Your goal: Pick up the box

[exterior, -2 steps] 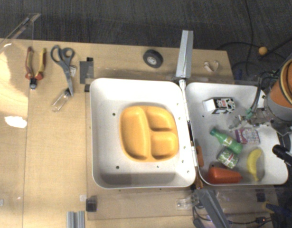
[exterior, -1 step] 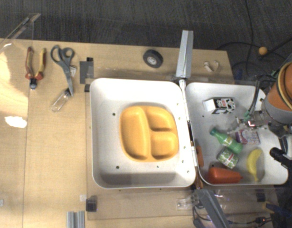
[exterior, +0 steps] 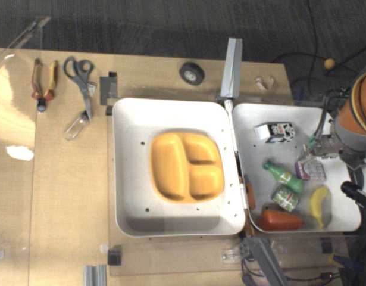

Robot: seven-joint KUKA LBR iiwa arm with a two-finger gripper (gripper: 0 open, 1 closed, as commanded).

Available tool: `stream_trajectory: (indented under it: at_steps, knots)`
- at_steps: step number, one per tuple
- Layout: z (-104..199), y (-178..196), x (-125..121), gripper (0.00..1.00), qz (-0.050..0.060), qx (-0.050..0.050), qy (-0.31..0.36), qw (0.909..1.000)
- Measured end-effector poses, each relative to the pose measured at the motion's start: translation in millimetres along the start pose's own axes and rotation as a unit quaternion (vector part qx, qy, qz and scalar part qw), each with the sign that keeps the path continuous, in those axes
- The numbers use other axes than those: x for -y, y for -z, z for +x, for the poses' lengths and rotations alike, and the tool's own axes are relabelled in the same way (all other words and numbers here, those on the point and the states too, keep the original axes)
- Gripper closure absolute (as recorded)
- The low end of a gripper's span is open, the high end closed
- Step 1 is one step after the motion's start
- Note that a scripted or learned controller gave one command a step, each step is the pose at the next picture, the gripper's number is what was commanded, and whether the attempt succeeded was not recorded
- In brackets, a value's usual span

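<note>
floor: dark grey carpet [exterior: 141,11] beyond the far edge of the worktop | worktop [exterior: 58,207]: pale wood, glare patch at its left end | cables [exterior: 316,28]: black, trailing over the carpet off the worktop's far right corner

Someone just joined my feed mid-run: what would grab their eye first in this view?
The yellow divided tray, sitting in the middle of the left bin, stands out most. Next comes the clutter in the right bin: a small white box near its top, a green bottle, a banana and a red-orange item below. The arm hangs at the right edge.
</note>
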State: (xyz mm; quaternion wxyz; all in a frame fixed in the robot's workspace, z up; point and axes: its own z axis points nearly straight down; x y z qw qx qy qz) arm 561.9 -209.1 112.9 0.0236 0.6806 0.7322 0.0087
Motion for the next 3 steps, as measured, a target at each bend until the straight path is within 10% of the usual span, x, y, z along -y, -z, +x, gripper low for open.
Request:
stream_trajectory:
  at_steps: [1, 2, 3]
  knots:
    - [0, 0, 0, 0.00, 0.000, 0.000, 0.000, 1.0000]
    - [3, -12, 10, 0.00, 0.002, -0.002, -0.028, 0.9996]
    - [2, 1, 6, 1.00, -0.001, -0.002, -0.026, 0.9997]
